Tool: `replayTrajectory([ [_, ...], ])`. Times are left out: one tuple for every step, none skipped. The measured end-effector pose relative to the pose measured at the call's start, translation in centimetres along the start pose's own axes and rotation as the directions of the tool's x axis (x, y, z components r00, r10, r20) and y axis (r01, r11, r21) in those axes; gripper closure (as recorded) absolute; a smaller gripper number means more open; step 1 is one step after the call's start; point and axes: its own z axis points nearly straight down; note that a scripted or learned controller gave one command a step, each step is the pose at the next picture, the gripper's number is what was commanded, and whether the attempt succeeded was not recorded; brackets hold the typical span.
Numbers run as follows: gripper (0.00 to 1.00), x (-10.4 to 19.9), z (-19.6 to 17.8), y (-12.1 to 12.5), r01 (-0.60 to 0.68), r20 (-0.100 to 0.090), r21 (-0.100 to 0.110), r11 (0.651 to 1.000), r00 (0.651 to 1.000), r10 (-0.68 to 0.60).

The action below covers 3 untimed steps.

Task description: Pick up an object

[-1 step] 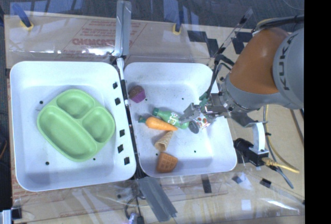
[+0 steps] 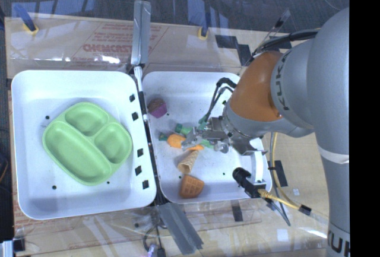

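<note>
My gripper (image 2: 198, 138) is low in the right bin (image 2: 172, 190), its metal fingers down among a cluster of small toys. An orange piece (image 2: 175, 141) and small green pieces (image 2: 183, 129) lie right at the fingertips. A tan cone (image 2: 188, 159) lies just below them. A brown waffle-textured piece (image 2: 191, 186) sits near the bin's front wall. A purple round toy (image 2: 157, 108) rests near the bin's left wall. Whether anything sits between the fingers is hidden by the clutter.
The left bin (image 2: 35, 190) holds a light green divided plate (image 2: 87, 142) with three compartments. A metal divider (image 2: 141, 36) runs between the two bins. The arm's grey and orange body (image 2: 261, 95) covers the right bin's right side.
</note>
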Motion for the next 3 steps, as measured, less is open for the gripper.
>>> replayTrajectory([
  [0.00,2.5,3.6,4.1,-0.067,0.002,-0.023,0.997,0.998,0.067],
  [1.00,2.8,2.4,4.3,-0.062,-0.005,-0.027,0.998,0.998,0.062],
  [1.00,-1.3,4.5,2.3,0.326,0.000,-0.002,0.945,0.945,-0.326],
])
